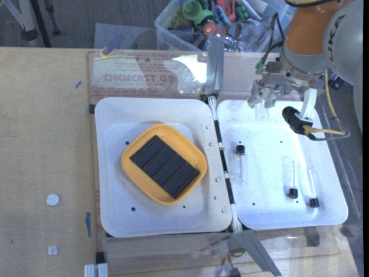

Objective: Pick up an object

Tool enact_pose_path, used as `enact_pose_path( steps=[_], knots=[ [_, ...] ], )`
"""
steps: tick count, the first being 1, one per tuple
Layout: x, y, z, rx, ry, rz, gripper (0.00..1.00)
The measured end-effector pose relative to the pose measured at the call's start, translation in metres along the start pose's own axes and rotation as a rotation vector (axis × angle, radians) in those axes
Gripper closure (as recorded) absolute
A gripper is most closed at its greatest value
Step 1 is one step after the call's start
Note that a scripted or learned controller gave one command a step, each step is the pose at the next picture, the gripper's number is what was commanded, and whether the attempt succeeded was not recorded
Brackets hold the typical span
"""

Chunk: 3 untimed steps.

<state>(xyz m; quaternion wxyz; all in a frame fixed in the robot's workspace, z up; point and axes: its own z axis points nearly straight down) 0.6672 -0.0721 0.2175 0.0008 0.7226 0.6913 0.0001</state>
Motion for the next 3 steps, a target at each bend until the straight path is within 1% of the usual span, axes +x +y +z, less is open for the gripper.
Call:
enact_pose_path(
  steps=[1,2,3],
  knots=[
    [0.021,-0.001,-0.008,-0.002,0.000,0.067,1.00],
    [0.065,-0.003,-0.016,-0.002,0.000,0.123,1.00],
    [0.060,-0.004,-0.002,0.005,0.000,0.282,1.00]
  ],
)
